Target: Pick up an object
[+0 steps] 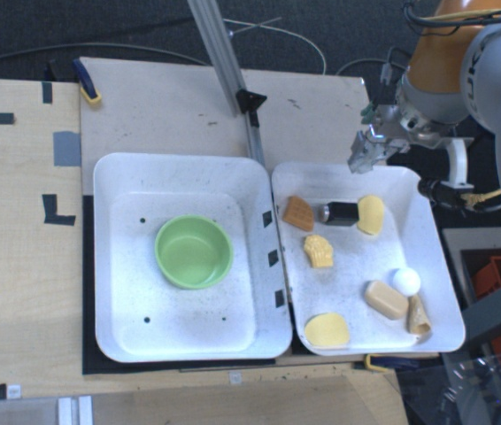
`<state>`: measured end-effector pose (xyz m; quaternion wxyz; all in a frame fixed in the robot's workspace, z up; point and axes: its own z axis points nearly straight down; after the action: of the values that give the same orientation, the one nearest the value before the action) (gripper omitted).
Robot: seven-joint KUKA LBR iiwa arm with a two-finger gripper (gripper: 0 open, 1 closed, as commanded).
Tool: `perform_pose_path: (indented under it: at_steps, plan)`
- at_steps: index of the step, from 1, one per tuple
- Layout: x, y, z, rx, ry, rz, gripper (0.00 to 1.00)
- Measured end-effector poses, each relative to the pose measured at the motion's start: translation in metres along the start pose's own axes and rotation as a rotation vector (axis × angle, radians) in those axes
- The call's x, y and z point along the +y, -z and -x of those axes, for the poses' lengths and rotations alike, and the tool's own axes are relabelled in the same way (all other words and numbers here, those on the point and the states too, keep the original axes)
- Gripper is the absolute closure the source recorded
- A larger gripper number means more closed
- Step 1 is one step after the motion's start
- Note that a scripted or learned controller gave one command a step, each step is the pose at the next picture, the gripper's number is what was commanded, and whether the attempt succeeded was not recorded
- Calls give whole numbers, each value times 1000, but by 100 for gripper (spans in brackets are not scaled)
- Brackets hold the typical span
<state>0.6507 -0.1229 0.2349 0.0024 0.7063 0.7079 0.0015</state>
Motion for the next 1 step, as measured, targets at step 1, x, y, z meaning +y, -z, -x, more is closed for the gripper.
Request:
perform_pose_path:
  at_steps: [1]
  plan:
    - [0, 18, -1, 1, -1, -5, 100]
